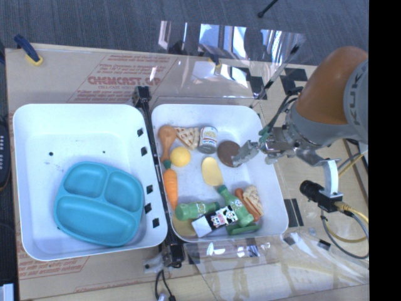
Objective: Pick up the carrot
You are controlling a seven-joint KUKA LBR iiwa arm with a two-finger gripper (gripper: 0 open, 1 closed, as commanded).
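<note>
- The carrot (170, 187) is lying in the right bin (270, 174), close against its left wall, with its length running roughly from the far side toward the near side of the bench.
- It is looking like a small toy vegetable, so I am judging it light, stiff and smooth-skinned, likely to slip or roll if pinched near a tapered end.
- The best hold is probably across its thick middle, with the fingers closing across the width; the bin wall beside it is leaving little room for the outer finger.
- A yellow lemon (180, 157) is sitting just beyond its far end, and a green bottle (195, 211) is lying just past its near end, so both ends are being crowded.
- A drumstick (166, 138) is resting further back along the same wall.
- The gripper (246, 153) is hanging over the right side of the bin, near a brown round piece (227, 150), well apart from the carrot; I cannot tell how its tool is set.
- The left bin (31, 168) is holding a blue divided plate (99, 202).
</note>
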